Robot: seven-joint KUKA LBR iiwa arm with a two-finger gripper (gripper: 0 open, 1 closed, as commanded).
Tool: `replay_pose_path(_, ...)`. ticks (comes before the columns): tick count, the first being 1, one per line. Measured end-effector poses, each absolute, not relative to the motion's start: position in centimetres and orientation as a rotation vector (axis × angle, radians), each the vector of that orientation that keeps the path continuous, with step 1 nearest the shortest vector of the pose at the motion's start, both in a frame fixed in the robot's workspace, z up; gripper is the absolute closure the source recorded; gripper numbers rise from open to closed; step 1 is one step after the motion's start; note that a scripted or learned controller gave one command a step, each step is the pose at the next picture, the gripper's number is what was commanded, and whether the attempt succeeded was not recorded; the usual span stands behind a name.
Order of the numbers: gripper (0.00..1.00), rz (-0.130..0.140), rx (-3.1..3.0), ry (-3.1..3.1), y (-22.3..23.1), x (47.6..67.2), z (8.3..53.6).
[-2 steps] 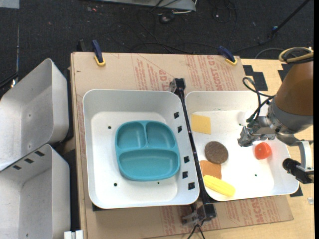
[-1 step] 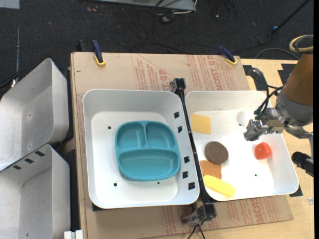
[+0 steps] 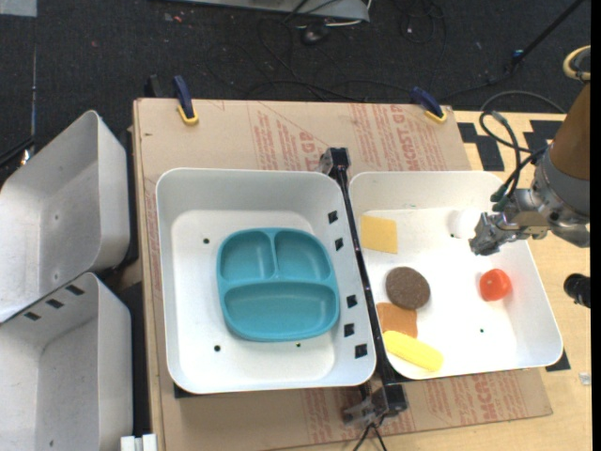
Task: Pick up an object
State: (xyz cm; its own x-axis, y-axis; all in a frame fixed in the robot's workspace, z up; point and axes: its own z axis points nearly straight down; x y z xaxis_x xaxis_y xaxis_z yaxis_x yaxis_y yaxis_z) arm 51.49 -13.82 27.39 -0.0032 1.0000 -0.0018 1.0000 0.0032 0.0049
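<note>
Bins first, from my single overhead camera: two shallow white bins sit side by side on a cardboard-covered table [image 3: 244,130]; the left bin [image 3: 178,252] carries a teal divided plate [image 3: 278,285] lying flat near its middle; the right bin [image 3: 526,346] carries the loose items.

In the right bin I see a pale yellow square slice [image 3: 379,234] toward the far left part, close to the divider between the bins; nearer to me lies a round dark brown patty [image 3: 408,287]; just beyond its near edge sits an orange block [image 3: 398,319], and touching that, nearest of all, a yellow banana-like piece [image 3: 414,352] lying slantwise; a small red-orange ball, tomato-like [image 3: 495,285], rests apart from these on the right side of the bin.

The arm [image 3: 573,158] comes in from the right; its gripper [image 3: 488,233] hangs over the far right part of the right bin, above and slightly left of the red-orange ball and apart from it; the fingers are a dark blur at this angle, so I cannot tell whether they stand wide or narrow; I see nothing between them.

Two further white bins [image 3: 56,205] stand tilted off the table at the left edge.
</note>
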Motion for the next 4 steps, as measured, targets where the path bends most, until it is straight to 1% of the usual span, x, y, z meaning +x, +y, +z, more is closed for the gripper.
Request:
replay_pose_path(1,1.00,0.001,2.214,2.231,-8.5,50.7,27.6)
replay_pose_path(3,1.00,-0.001,2.214,2.233,3.2,48.3,25.7)
replay_pose_path(4,1.00,0.000,2.214,2.232,8.8,49.0,25.2)
